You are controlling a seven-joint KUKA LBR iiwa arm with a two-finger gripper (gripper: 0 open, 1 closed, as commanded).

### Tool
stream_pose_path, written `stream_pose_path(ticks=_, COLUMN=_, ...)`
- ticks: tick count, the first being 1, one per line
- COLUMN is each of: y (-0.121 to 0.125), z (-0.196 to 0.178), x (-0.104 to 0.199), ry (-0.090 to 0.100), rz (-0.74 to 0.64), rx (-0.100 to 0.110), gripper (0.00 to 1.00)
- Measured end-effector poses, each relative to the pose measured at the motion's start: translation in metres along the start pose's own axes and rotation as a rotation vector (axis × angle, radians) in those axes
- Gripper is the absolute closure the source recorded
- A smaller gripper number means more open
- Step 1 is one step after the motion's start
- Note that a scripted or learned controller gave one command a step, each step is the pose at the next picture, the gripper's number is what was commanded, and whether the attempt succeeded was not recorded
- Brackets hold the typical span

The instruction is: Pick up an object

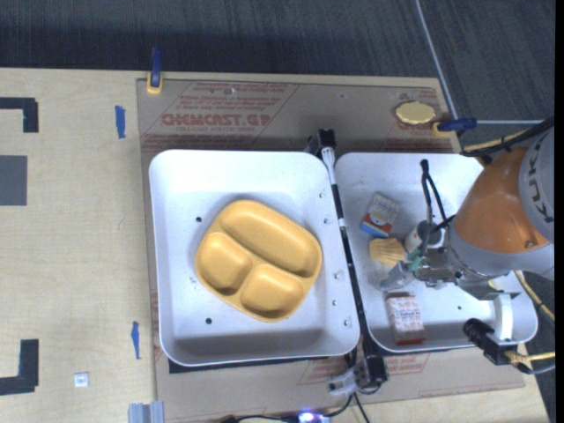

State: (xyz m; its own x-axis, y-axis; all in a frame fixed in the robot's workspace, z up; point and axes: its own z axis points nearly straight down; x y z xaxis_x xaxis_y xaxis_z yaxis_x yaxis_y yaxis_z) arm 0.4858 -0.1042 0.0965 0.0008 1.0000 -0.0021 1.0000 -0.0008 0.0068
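My gripper is low in the right bin, at its middle, with the grey arm and its orange band coming in from the right. A pale yellow chunk lies just left of the gripper, touching it or nearly so. A small white, orange and blue carton lies a little farther back. A red and white packet lies in front of the gripper, near the bin's front wall. Nothing shows as held.
The left bin holds a large yellow three-part tray. A black rail runs between the two bins. A gold disc sits on the brown board behind the right bin.
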Motion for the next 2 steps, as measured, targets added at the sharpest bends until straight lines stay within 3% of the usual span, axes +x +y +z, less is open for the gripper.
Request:
stream_pose_path(ticks=1, y=-0.006, z=0.010, x=0.009, ry=0.000, rz=0.000, rx=0.003, gripper=0.00)
stream_pose_path(ticks=2, y=-0.004, z=0.000, x=0.009, ry=-0.001, rz=0.001, rx=-0.002, gripper=1.00)
